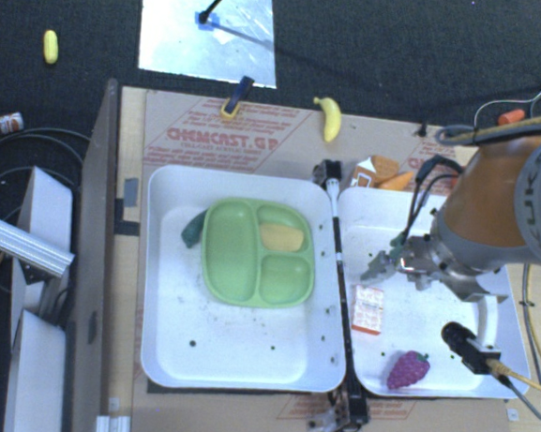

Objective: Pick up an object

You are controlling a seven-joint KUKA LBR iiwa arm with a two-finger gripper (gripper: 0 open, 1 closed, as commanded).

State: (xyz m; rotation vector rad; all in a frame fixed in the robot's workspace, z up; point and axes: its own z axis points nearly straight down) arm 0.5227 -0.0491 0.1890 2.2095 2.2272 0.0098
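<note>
The right bin [457,238] holds a small red-and-white packet [368,310] lying flat near its left wall and a purple bunch of grapes [409,368] near its front edge. My gripper [385,264] hangs over the right bin's left half, just above and slightly right of the packet. It is open, with nothing between its fingers. The grey arm with its orange band [498,197] covers the right part of that bin. In the left bin [161,342] sits a green divided plate [248,254] with a yellow piece [282,237] in its upper right compartment.
A dark green object [192,228] lies against the plate's left rim. Orange items [387,174] rest at the right bin's far edge. A yellow banana [331,119] lies on the cardboard behind the bins. A black divider [339,263] runs between the bins. Cables trail at right.
</note>
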